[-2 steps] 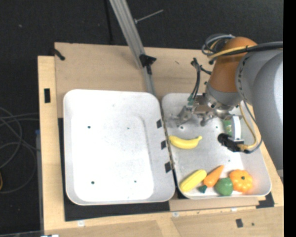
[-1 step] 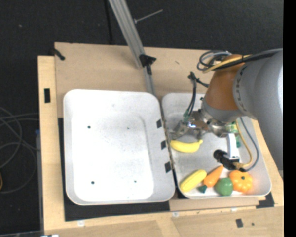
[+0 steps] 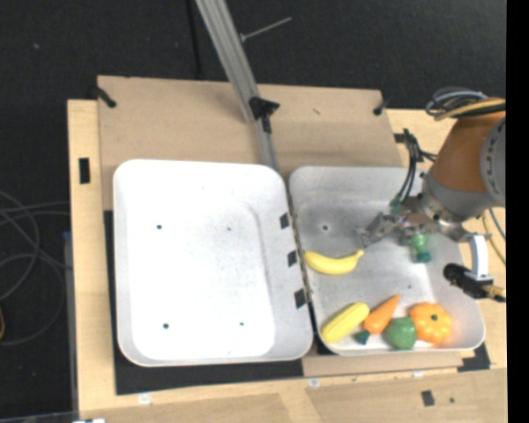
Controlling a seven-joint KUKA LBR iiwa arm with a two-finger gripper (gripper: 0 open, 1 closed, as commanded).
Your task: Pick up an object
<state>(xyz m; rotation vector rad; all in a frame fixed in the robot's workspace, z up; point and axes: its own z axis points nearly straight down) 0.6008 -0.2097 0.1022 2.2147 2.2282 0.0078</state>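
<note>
While the gripper (image 3: pixel 381 228) hovers, the banana (image 3: pixel 333 262) lies just beside it.

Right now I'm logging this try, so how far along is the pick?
Nothing looks picked yet. The banana, corn cob, carrot, green pepper and small pumpkin all lie in the right bin. In hand: the gripper is low over that bin, beside a small green piece. Left: grasping and lifting something.

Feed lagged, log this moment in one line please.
tool: low in right bin | grasp: unclear | nearest: banana | corn, carrot: near front wall
</note>
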